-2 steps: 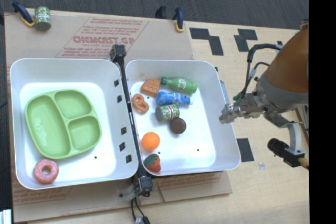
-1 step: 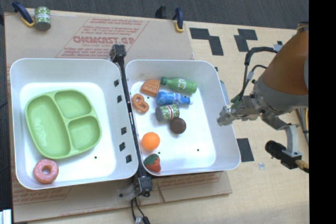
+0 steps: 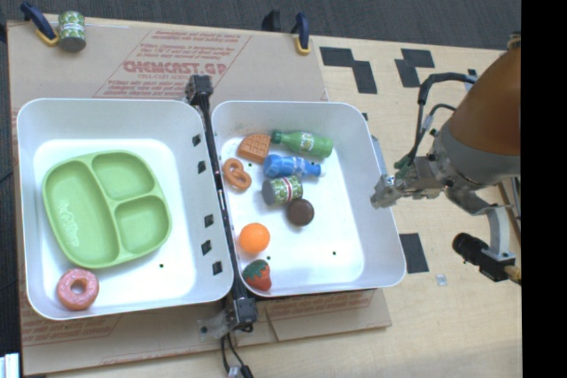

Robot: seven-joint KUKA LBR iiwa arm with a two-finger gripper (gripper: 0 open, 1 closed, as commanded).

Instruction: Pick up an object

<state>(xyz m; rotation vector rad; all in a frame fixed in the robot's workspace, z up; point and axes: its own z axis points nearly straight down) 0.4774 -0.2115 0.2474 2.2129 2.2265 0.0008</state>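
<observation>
several small toys crowded the right bin (image 3: 354,266) toward ten o'clock of its middle: a green bottle (image 3: 304,142), blue bottle (image 3: 289,165), can (image 3: 283,189) and brown ball (image 3: 301,212) touching. the gripper (image 3: 386,191) hung at the rim's three o'clock, its claw state impossible to tell. reaching into that cluster risked nudging neighbours and slipping off; the orange ball (image 3: 254,238), apart at seven o'clock, looked safer.

Both bins are white: the left bin (image 3: 35,217) holds a light green divided plate (image 3: 106,208) and a pink-frosted doughnut (image 3: 77,289). The right bin (image 3: 354,252) holds a green bottle (image 3: 303,142), blue bottle (image 3: 291,165), green-and-white patterned can (image 3: 283,189), tan waffle (image 3: 254,146), orange-brown pretzel (image 3: 236,175), dark brown ball (image 3: 300,212), orange (image 3: 254,238) and red strawberry (image 3: 258,274). The board (image 3: 177,57) at the far side is tan with red lettering.
</observation>
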